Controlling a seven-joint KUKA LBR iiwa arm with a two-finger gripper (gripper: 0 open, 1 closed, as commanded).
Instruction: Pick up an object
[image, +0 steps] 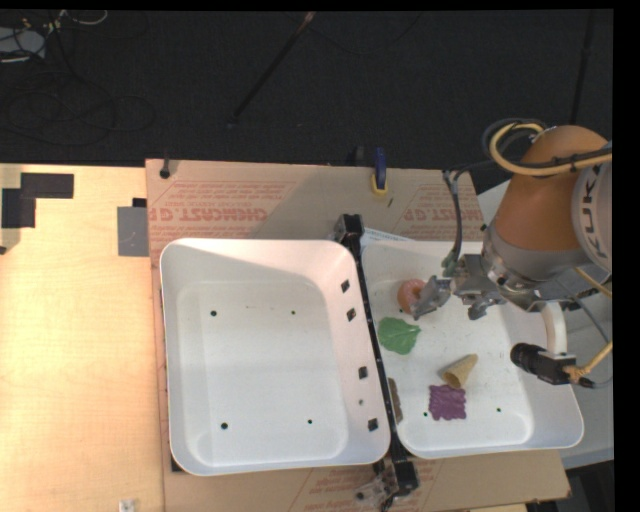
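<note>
Several small things lie in the right bin (545, 425): a reddish-orange round piece (409, 293) near its left wall, a green lump (398, 335) just below it, a tan cone (460, 370) toward the middle and a purple piece (447, 402) near the front. My gripper (455, 300) hangs over the upper middle of this bin, open, with nothing between its fingers. Its left finger (432, 298) is right beside the reddish-orange piece, and I cannot tell if they touch.
The left bin (190, 300) sits alongside, joined by a black divider strip (362, 330). Both bins rest on brown cardboard (250, 205). Pale wooden bench lies to the left.
</note>
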